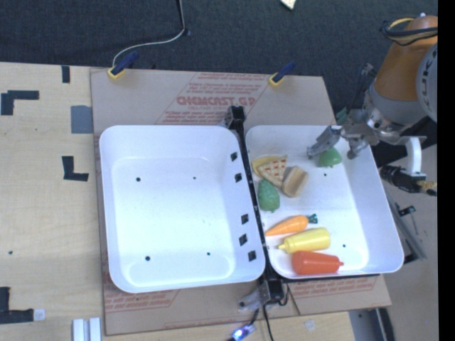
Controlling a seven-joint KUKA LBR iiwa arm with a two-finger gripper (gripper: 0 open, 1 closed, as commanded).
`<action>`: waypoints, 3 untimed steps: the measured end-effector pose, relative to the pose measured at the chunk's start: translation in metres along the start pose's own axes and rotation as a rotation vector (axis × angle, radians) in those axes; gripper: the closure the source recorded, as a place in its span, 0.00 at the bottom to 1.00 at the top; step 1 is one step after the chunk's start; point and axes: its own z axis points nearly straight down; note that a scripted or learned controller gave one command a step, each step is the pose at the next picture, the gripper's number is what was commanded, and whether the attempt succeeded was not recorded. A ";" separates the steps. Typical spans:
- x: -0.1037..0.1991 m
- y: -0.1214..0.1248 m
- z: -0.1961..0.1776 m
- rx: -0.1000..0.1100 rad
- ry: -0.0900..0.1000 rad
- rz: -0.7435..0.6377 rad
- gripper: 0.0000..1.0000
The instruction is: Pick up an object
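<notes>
The gripper (335, 142) hangs over the far right part of the right bin (370, 212), reaching in from the right edge; its fingers look slightly apart, one grey finger (321, 143) slanting down to the left, though the slant of the view makes the gap hard to judge; a small green object (329, 157) sits right at the fingertips, just beneath and a touch nearer the camera, and whether it lies between the fingers or merely beside them cannot be told, so I would not call it held; that green piece is the likeliest target, being the nearest thing by far. It is roundish, with no clear long axis, so the approach angle matters little; what matters is that the fingers straddle it, which calls for a small shift toward the camera and down. The other objects lie to the left and nearer: a yellow waffle-like piece (270, 168) and a tan bread-like piece (294, 182) against the divider; a darker green object (269, 197) below them; then an orange carrot (288, 225), a yellow piece (306, 241) and a red piece (315, 263), all three lying lengthwise roughly left to right along the near side, well apart from the gripper. The left bin (128, 212) holds nothing the gripper could reach for from here.
</notes>
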 end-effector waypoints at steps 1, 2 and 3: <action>-0.011 0.036 0.129 0.004 -0.001 -0.001 0.00; -0.011 0.038 0.110 -0.001 -0.002 -0.002 1.00; 0.055 0.028 0.112 0.000 0.002 -0.005 1.00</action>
